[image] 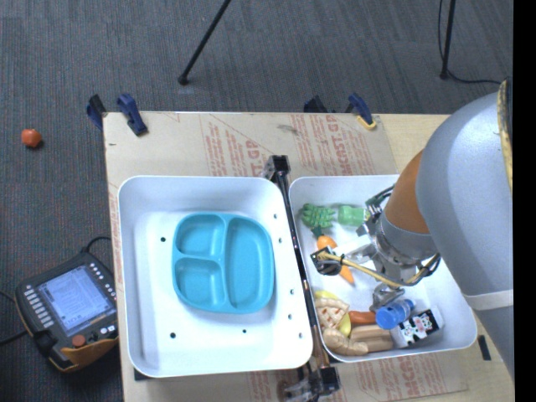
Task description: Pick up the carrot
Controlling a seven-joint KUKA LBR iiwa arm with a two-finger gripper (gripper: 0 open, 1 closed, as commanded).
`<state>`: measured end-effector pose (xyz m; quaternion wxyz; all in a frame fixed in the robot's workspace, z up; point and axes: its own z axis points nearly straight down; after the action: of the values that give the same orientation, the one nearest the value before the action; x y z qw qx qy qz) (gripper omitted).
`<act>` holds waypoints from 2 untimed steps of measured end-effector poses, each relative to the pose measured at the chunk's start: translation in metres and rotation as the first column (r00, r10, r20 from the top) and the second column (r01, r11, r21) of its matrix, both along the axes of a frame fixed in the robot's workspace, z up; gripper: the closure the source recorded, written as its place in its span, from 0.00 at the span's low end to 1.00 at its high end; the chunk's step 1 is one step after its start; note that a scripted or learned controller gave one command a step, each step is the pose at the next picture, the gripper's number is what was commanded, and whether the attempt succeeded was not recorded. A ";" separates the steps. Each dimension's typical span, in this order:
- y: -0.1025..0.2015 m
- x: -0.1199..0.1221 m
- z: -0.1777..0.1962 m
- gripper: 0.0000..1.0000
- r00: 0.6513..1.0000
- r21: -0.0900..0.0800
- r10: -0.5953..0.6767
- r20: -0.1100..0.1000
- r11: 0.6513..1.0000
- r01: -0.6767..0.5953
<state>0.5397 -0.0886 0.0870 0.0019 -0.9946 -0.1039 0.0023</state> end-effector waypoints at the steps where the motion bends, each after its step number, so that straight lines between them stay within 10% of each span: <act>1: -0.001 0.065 0.000 0.00 1.000 -0.001 -0.006 0.002 1.000 0.006; 2: 0.085 0.071 0.101 0.00 0.998 -0.001 0.062 0.005 0.998 -0.062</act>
<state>0.6106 -0.0036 0.1884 0.0013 -0.9909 -0.1347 -0.0003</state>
